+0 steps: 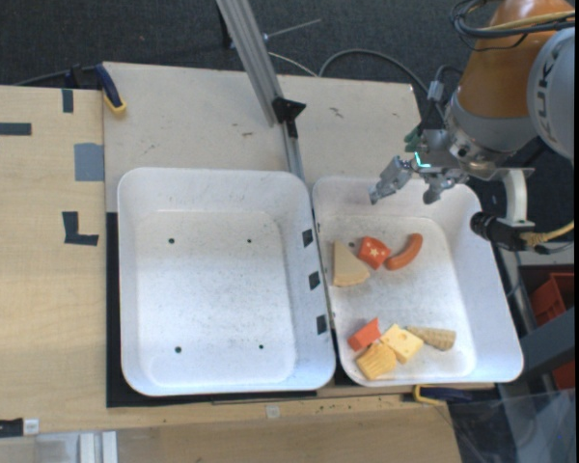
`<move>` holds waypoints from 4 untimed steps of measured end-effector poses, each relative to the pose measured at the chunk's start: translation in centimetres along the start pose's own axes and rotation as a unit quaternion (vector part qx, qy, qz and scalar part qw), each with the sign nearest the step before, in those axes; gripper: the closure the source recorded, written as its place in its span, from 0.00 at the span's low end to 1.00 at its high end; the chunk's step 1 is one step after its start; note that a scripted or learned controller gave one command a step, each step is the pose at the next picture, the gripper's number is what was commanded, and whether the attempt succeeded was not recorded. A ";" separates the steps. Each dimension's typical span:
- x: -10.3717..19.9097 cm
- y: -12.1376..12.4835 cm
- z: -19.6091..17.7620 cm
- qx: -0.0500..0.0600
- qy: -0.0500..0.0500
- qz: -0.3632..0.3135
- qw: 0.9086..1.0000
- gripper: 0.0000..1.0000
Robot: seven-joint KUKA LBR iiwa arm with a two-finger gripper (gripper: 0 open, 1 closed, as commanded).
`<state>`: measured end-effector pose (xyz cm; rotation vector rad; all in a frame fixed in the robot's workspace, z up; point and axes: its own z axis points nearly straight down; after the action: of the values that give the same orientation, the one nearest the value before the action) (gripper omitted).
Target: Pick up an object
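Note:
My gripper hangs open over the far edge of the right bin, with nothing between its fingers. Below it in that bin lie a red tomato-like piece, a red-orange sausage and a tan wedge. Nearer the front lie a small orange piece, a yellow cheese block, a waffle-like square and a tan cone. The gripper is above and apart from all of them.
The left bin stands beside the right one, with black clips on the shared wall. A slanted metal pole rises behind the bins. A cable loops on the bench at the back.

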<state>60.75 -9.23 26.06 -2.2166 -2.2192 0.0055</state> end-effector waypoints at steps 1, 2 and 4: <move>0.0 0.1 -0.2 -0.002 0.000 -0.001 1.000 0.00; 0.3 -0.1 4.1 0.000 -0.001 0.000 1.000 0.00; 0.1 -0.1 16.4 -0.005 0.000 0.001 1.000 0.00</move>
<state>60.54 -9.11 9.70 -2.2228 -2.2220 -0.0060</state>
